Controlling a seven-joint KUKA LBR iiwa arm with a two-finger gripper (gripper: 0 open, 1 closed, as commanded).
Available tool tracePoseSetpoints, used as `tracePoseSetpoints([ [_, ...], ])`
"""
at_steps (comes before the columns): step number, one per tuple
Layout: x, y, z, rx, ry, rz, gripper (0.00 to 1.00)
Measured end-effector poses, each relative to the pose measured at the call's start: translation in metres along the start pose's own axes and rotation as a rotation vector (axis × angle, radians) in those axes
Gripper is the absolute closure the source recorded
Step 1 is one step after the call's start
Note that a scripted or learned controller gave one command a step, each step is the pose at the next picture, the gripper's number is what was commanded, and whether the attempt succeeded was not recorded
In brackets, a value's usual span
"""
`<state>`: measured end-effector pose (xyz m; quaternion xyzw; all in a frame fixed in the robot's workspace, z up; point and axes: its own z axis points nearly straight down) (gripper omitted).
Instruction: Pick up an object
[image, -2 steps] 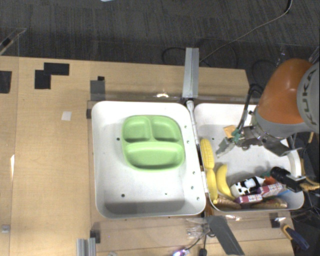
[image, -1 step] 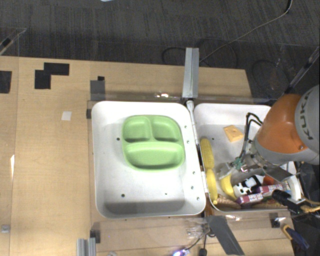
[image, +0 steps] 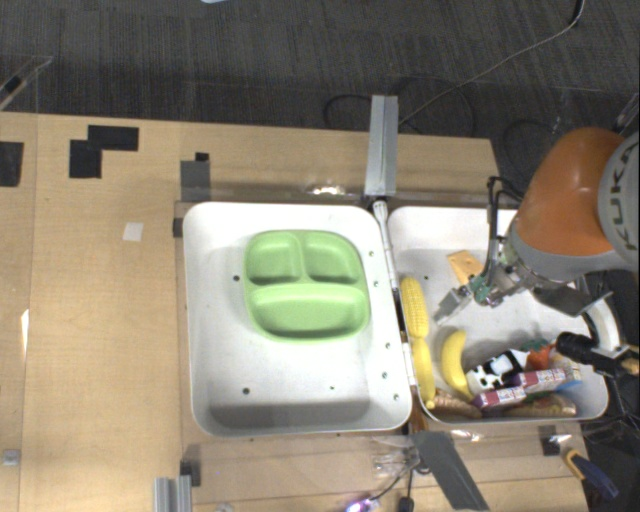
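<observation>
Just a curved yellow banana (image: 454, 361), unheld.

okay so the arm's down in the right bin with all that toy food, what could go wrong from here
The end effector hangs over bare bin floor between the small tan piece and the banana, so a grasp here may catch nothing. The objects are crowded along the right bin front edge, so reaching there could nudge neighbours or catch two. The corn cob lies against the bin wall, which leaves little room around it.
</observation>
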<state>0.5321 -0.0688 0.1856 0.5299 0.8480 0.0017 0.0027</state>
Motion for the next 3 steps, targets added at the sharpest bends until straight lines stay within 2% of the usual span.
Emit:
tracePoseSetpoints([
  [1,-0.021,-0.025,0.094,-0.009,-0.006,0.000,0.00],
  [2,-0.018,-0.021,0.083,-0.015,-0.002,-0.003,1.00],
  [3,-0.018,-0.018,0.072,-0.020,-0.004,-0.004,1.00],
])
